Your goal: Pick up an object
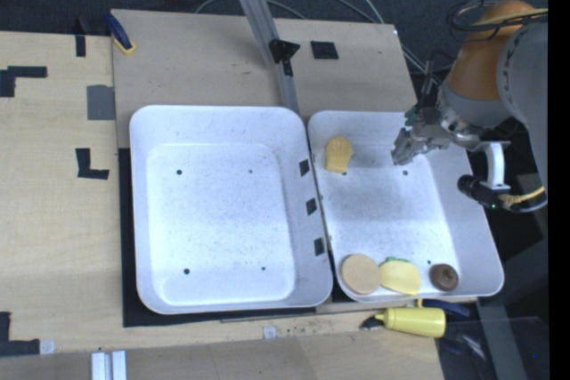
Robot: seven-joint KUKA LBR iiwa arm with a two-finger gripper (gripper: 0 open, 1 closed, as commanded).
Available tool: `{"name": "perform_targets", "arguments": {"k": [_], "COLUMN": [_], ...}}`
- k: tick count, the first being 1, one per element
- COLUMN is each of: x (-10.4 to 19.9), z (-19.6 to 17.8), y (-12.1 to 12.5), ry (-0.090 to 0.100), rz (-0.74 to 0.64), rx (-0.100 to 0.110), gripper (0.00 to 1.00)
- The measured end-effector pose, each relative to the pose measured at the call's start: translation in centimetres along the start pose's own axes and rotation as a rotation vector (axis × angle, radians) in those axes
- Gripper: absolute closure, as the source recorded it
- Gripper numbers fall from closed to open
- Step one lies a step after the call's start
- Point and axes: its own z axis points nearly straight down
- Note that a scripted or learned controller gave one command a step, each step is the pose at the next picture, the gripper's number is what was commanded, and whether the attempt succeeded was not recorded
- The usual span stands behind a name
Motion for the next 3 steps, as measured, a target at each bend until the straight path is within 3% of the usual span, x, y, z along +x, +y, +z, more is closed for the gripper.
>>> {"name": "perform_targets", "arguments": {"k": [2, 3], "x": [-0.2, 5.5], "z": [-11.5, -11.8], "y": [-0.1, 0.1], "ry": [0.000, 0.002], "rz": [0.001, -0.003], "rx": [-0.001, 0.003], "gripper": [1.00, 1.00]}}
